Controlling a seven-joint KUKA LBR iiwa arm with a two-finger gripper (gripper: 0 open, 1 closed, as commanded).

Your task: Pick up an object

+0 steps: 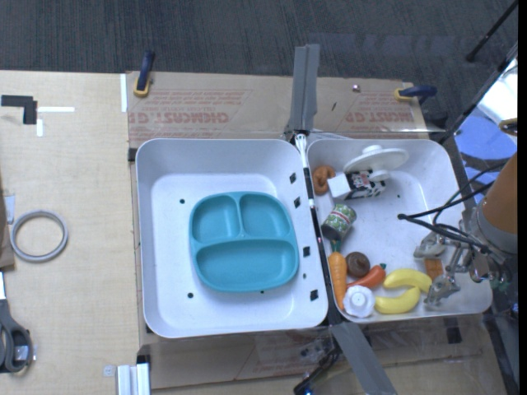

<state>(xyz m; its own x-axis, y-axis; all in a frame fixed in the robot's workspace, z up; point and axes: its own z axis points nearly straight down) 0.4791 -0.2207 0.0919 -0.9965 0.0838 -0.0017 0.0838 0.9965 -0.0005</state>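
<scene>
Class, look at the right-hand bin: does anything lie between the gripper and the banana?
Nothing visible does. The gripper hangs over the right bin near its front right corner, and the banana lies just to its left, with bare white floor between them. The red pepper and carrot sit beyond the banana.

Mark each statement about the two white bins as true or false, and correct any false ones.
1. The teal divided plate lies in the left bin. True.
2. The bananas lie on the plate. False: they lie in the right bin, near its front edge.
3. The carrot lies beside the wall between the bins. True.
4. The gripper hangs over the left bin. False: it is at the right bin's front right corner.
</scene>
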